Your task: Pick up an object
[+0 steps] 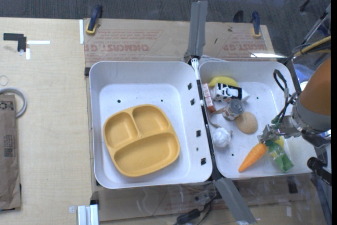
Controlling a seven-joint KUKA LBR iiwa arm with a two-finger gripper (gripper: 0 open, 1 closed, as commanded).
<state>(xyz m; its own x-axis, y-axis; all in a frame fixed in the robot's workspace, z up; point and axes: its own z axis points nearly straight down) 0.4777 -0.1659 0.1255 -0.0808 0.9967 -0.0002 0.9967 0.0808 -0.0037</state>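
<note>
So the grey arm with the orange band (pixel 320 93) comes in from the right and is mostly cut off by the frame edge, and its two-finger gripper (pixel 270 133) sits low over the right shallow white bin (pixel 247 170), honestly too small and cluttered with cables to make out, so I can't tell whether it's got anything. Right under and just beside the gripper is an orange plastic carrot with a green top (pixel 253 157), its leafy end partly hidden by the tool; a green crinkly thing (pixel 281 159) lies just right of that. A bit left of the gripper there's a tan rounded lump (pixel 246 123), a crumpled white wad (pixel 221 137), and a small grey-topped item (pixel 234 109) I can't identify. Further up-left sit a yellow banana (pixel 221 81) and a black-and-white packet (pixel 227 93). Well off to the left, the other white bin (pixel 100 113) holds a yellow three-section plastic tray (pixel 141 139).
</note>
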